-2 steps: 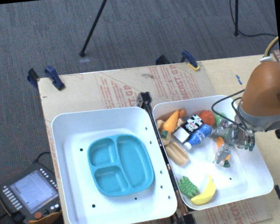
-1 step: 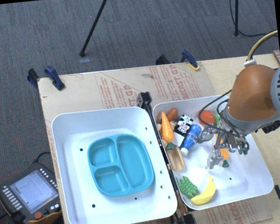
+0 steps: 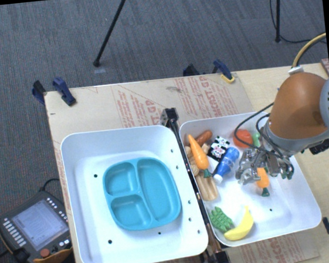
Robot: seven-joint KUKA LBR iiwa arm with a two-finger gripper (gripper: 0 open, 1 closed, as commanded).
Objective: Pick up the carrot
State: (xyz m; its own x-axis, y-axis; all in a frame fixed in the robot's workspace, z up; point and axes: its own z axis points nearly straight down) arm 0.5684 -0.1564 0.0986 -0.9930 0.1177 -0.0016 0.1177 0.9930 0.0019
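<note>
Two carrot-like toys lie in the right bin. A long orange carrot with a green stem end rests near the bin's left wall. A smaller orange carrot with a green tip lies mid-bin. My gripper hangs low over the smaller one, under the orange wrist band. Its metal fingers stand spread on either side of that carrot, which looks to be resting on the bin floor. The gripper is open and not closed on it.
The right bin also holds a blue bottle, a cow-patterned toy, a red piece, a sausage, a bread stick, a green toy and a banana. The left bin holds a blue divided tray.
</note>
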